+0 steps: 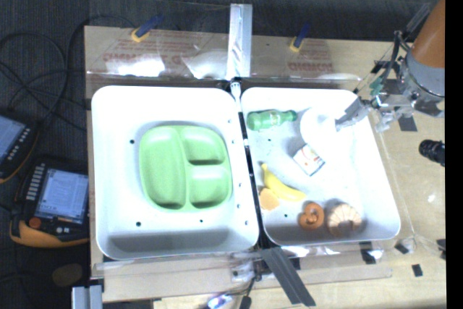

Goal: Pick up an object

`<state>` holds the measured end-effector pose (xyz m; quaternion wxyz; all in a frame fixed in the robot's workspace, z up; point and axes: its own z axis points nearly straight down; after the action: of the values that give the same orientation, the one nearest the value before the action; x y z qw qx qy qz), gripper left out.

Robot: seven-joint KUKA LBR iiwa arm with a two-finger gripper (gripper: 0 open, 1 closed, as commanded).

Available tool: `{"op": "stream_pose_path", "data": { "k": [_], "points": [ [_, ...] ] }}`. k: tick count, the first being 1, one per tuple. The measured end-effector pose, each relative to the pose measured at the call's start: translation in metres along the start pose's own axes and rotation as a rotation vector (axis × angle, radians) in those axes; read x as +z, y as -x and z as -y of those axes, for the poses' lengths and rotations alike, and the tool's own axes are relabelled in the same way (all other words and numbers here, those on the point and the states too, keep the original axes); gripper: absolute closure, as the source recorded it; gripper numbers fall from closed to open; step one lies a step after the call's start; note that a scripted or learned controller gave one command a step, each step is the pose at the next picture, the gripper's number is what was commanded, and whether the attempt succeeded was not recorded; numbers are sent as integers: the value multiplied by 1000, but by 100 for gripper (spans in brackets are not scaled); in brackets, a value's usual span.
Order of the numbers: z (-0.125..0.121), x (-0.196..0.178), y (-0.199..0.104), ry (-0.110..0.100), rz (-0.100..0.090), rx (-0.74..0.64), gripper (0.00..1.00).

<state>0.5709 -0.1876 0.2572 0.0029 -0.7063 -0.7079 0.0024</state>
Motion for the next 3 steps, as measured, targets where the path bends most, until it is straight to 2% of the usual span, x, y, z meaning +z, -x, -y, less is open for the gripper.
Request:
{"op": "stream_pose_path", "data": {
  "k": [1, 2, 3],
  "points": [
    [-8, 90, -3, 0, 0, -73, 0],
    [-21, 148, -6, 2, 0, -143, 0],
    [-34, 167, -38, 12, 11, -346, 0]
  ]
}}
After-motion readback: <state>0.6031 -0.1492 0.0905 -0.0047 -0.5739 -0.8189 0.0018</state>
